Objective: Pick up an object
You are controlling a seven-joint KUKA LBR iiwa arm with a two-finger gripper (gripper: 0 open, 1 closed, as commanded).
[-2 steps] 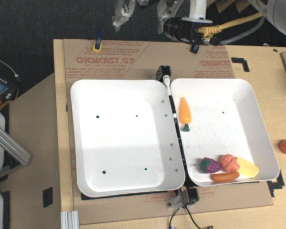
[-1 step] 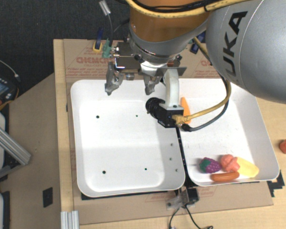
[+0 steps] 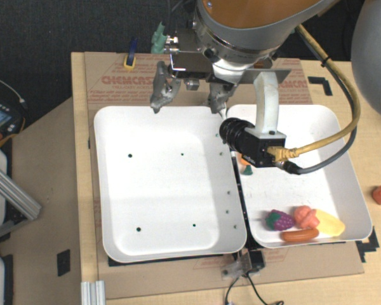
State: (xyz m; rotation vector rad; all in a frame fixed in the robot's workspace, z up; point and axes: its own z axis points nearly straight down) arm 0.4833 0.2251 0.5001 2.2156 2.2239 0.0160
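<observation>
Over the far rim of the left bin [image 3: 114, 170], the gripper [image 3: 187, 100] is seen from the camera view with its jaws apart and nothing between them. The toys — grape [image 3: 280, 220], sausage [image 3: 300, 236], and two others — are piled in the right bin [image 3: 343, 164], well apart. A descent from this spot would likely close on bare plastic; tight clustering could spoil a grasp.
</observation>
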